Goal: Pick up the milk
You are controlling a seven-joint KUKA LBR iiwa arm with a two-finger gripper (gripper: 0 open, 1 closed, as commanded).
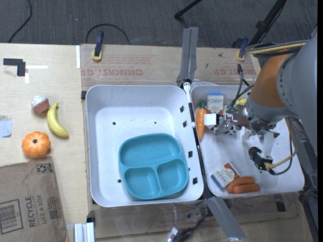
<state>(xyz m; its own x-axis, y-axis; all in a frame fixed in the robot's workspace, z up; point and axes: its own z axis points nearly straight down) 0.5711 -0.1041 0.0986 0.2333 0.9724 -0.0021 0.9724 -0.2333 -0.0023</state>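
the jaws (218,123) hang low in the right bin (287,183); whether they are open or closed cannot be told. the milk carton (215,103) stands just behind them, a carrot (200,122) close to their left

- Left bin (96,135): divided plate (151,165) inside, toward the near side.
- Right bin (287,178): milk (215,103) at far side, carrot (200,122) along left wall, claw (222,123) beside carrot, sausages (243,186) near.
- Worktop (40,84) left of bins: banana (56,121), pumpkin (36,144).
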